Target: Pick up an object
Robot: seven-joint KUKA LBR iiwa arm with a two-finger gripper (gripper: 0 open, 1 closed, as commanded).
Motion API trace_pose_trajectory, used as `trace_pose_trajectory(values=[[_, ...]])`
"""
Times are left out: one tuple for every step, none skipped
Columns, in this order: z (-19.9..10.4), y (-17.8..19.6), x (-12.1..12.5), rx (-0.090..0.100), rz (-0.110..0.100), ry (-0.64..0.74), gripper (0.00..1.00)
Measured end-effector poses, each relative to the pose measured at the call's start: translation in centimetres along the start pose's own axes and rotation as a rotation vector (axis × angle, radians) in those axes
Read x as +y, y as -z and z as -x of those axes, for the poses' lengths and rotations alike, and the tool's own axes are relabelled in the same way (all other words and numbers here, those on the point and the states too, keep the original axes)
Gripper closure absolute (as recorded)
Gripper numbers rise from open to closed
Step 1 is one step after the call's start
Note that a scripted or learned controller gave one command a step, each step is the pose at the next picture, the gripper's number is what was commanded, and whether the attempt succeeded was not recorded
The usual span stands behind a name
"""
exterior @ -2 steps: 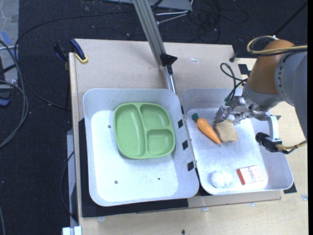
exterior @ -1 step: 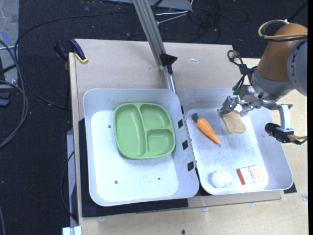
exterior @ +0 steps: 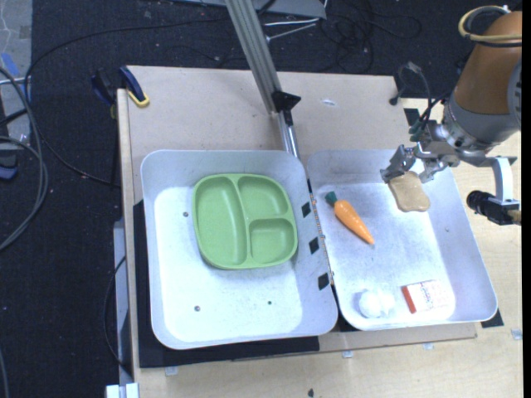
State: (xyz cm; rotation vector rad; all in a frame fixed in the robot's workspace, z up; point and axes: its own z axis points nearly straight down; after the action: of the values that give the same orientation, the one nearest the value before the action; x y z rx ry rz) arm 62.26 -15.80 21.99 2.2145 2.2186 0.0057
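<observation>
My gripper [exterior: 412,171] hangs over the far part of the right bin [exterior: 465,247], at the end of the grey arm with the orange band. Directly under it is a tan, bread-like piece [exterior: 410,196], touching or nearly touching the gripper's tip; I cannot tell if it is gripped or resting on the bin floor. An orange carrot with a green top [exterior: 353,221] lies left of it, near the bin's middle. At the bin's near edge are a white ball [exterior: 376,303] and a small red and white box [exterior: 428,296].
The left bin [exterior: 166,305] holds a green divided plate [exterior: 246,220]. A slanted metal pole [exterior: 259,48] comes down to the bench between the bins' far ends. Black clips [exterior: 315,243] mark the seam where the bins meet.
</observation>
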Motion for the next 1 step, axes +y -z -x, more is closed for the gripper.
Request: trace_pose_trajectory(values=[[-5.57,-0.01,-0.88,0.004,-0.008,0.005,1.00]])
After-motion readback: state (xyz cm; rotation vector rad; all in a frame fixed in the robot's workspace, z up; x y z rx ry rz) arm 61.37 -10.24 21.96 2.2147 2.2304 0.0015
